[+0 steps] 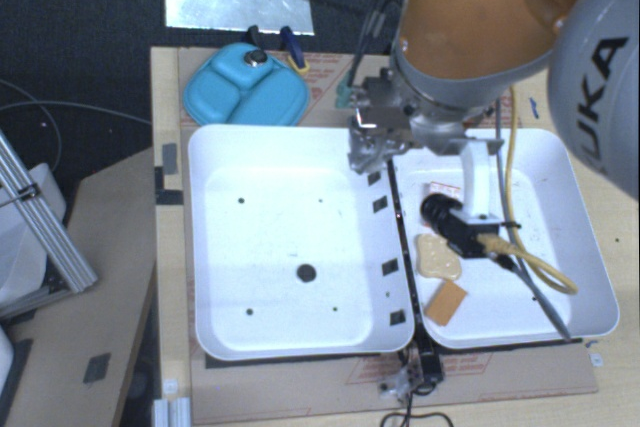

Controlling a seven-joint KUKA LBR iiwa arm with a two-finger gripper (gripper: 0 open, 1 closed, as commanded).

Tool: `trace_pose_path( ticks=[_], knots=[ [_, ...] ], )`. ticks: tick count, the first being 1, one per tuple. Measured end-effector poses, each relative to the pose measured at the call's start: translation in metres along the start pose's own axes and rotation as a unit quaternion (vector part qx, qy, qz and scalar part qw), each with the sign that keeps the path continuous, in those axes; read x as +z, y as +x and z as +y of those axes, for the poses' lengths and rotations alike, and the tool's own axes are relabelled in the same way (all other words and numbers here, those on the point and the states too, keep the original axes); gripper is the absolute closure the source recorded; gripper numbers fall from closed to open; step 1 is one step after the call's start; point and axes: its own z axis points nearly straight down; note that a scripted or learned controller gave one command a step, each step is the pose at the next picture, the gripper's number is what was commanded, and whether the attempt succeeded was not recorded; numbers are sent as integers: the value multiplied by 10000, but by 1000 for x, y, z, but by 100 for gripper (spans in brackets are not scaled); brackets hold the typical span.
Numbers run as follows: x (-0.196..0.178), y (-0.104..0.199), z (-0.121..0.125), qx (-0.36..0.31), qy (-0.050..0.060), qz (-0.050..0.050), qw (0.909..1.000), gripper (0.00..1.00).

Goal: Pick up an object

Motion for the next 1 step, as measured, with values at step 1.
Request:
trace_pose_path(
  ticks=[1],
  knots=[
    [-69, -49, 23, 52, -35, -7, 10000, 100]
  ],
)
